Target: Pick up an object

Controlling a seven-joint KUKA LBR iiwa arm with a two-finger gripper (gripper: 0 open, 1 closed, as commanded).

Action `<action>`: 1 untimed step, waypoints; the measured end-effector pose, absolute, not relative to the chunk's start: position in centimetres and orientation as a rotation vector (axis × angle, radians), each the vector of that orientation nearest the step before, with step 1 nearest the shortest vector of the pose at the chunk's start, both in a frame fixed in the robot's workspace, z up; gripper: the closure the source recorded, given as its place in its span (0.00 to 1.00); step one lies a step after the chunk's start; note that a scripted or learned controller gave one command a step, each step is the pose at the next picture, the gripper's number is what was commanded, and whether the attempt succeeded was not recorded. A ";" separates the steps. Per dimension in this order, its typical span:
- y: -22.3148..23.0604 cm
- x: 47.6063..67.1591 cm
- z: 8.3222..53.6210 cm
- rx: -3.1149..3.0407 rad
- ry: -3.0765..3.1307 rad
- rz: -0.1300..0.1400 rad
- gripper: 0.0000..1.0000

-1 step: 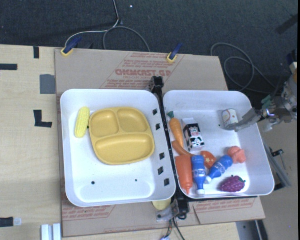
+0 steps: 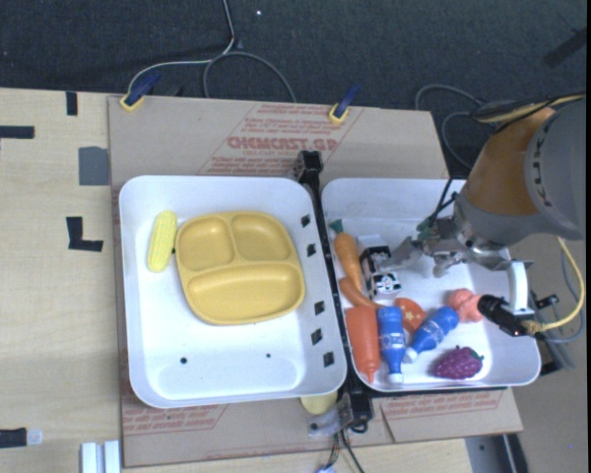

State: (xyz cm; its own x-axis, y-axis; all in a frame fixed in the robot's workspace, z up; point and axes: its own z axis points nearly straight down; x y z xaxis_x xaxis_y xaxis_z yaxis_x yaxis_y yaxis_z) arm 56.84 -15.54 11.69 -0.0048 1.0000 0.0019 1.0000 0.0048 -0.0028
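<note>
In the right bin (image 2: 424, 200), my gripper (image 2: 378, 260) is low over the left part of the bin, reaching in from the right, beside an orange carrot (image 2: 346, 256). A small black-and-white toy (image 2: 385, 285) lies just below it. Further down are a second carrot (image 2: 363, 340), two blue bottles (image 2: 391, 339) (image 2: 434, 328), a red-orange piece (image 2: 411, 309), a pink piece (image 2: 462, 302) and purple grapes (image 2: 457, 364). Nothing can be seen held by the gripper.
The left bin (image 2: 148, 363) holds a yellow divided plate (image 2: 240, 267) and a corn cob (image 2: 161, 239) at its left. The black divider (image 2: 320, 264) runs between the bins. The arm's grey and orange body (image 2: 517, 180) overhangs the right bin's right side. Cables lie behind the bench.
</note>
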 end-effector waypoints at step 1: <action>-11.9 60.2 10.7 -2.242 -2.235 -0.028 0.00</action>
State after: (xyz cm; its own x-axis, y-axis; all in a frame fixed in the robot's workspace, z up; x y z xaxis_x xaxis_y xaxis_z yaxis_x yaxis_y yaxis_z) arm 60.23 -11.91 10.73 0.0034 1.0000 -0.0047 0.9996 -0.0033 0.0297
